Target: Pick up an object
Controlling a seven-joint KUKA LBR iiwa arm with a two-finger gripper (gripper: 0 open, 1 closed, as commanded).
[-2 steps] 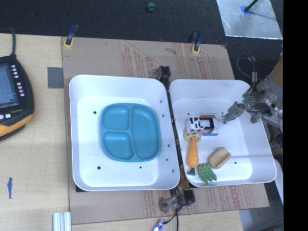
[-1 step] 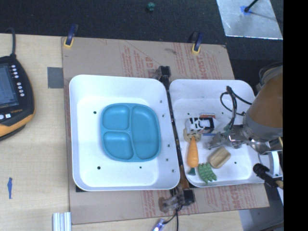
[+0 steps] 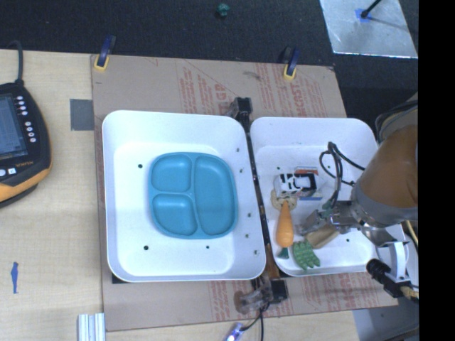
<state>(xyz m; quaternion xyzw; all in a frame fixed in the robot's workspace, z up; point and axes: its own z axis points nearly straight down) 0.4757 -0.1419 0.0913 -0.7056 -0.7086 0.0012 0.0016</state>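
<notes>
**Toy carrot lies just left of the gripper, long axis running near to far**

The toy carrot (image 3: 284, 227) rests in the right bin (image 3: 355, 130), close against that bin's left wall, with its orange body pointing toward the bench's near edge and a paler stub at its far end. Its long axis runs roughly along the wall, only slightly tilted. Just below its near tip sits a small green leafy toy (image 3: 306, 255), touching or almost touching it. Beyond its far end lies a small white, black and red object (image 3: 298, 182), too small to name.

The gripper (image 3: 321, 227) reaches in from the right, low over the bin floor, and sits just beside the carrot on its right. A tan, elongated piece appears at the tip, but I cannot tell whether it is part of the tool or a separate object, nor how the jaws stand.

The left bin (image 3: 121, 137) holds a blue divided plate (image 3: 192, 194), well apart from the arm.

My judgement: the carrot is the nearest candidate, and a short leftward shift would reach it. A grasp should close across its narrow width, left to right, not along its length; the bin wall beside it leaves little room on that side.
</notes>
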